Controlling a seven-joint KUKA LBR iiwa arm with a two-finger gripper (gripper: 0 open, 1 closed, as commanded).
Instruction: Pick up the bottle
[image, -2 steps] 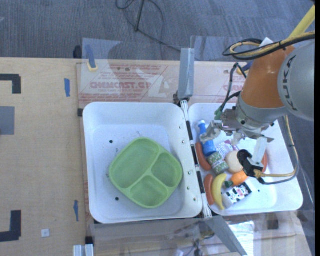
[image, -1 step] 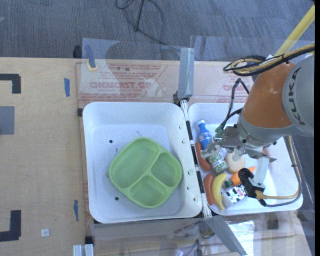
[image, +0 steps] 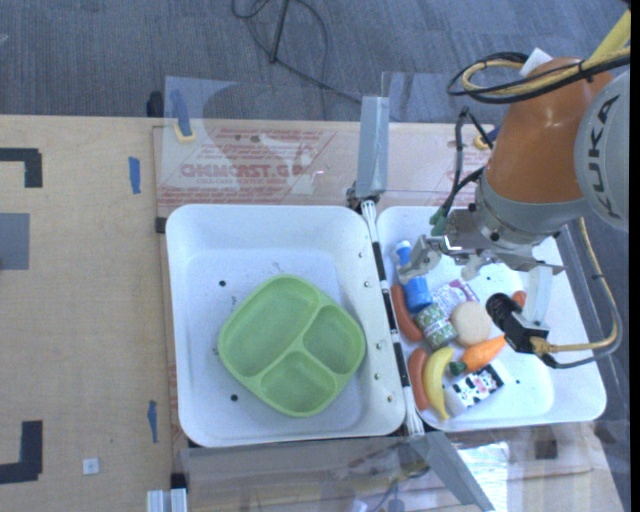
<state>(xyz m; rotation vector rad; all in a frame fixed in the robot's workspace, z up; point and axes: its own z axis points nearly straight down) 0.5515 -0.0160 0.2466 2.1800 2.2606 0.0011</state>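
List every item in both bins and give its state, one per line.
bottle: lying in right bin, blue cap on, not gripped
green tray: flat in left bin, compartments empty
banana: lying, unpeeled
carrot: lying loose
gripper: above bottle
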